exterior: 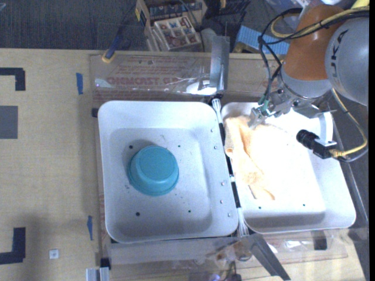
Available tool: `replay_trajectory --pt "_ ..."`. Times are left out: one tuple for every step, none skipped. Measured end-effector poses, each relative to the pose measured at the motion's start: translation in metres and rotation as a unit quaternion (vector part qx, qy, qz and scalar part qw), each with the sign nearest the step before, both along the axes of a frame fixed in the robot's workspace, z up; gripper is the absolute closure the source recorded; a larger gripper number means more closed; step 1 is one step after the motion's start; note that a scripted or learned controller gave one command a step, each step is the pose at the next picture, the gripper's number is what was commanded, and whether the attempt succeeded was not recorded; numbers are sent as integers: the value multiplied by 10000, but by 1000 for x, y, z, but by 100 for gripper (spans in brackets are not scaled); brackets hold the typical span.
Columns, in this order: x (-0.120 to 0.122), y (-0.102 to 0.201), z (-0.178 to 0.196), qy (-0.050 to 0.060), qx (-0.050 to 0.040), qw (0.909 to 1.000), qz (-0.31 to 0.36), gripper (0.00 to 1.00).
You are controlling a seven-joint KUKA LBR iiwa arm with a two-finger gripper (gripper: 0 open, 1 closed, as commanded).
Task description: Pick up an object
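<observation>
Claw: two-finger gripper (258, 113) hangs over the back-left corner of the right bin, above the top end of the cloth; whether it is spread or pressed together, cannot tell, too small and washed out
Arm: grey KUKA arm with orange band (328, 45) comes in from the upper right; cables loop around the wrist
Left bin: shallow white plastic bin, square with rounded corners (117, 127); small dark specks on its floor
Left bin contents: teal round plastic bowl, upside down (153, 169), smooth, on the floor left of centre, well apart from the claw
Right bin: shallow white plastic bin (334, 215), strongly lit, glare on its floor
Right bin contents: pale peach crumpled cloth (249, 157), soft, wrinkled, stretched along the left wall from the back corner down past the middle
Task thing: cloth is nearest the claw; contact between the two cannot be judged
Bench: light wooden bench top (47, 157) with black tape marks and blue tape bits
</observation>
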State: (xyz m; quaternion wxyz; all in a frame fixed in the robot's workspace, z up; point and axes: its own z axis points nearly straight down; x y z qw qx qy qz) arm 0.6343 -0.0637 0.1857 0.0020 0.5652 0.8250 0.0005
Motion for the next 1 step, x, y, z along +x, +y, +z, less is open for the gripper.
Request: replay_trajectory --pt "19 5 -1 -1 0 9970 -773 100"
